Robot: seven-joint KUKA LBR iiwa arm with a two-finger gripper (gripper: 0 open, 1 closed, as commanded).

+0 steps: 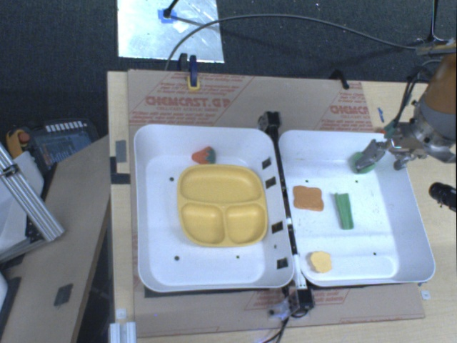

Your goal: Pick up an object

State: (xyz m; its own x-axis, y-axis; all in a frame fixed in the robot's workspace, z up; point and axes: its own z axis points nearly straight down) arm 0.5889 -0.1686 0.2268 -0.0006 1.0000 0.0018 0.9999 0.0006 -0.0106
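Yellow piece sits nearest. Gripper holds a green item at the right bin's far side; lift straight, slowly.

The arm reaches in from the right edge, its orange band uppermost and the grey wrist below it. The gripper extends leftward and low, its fingers slanting down to the left.

A silver foil sheet lies beyond the cardboard board, a keypad device at left.
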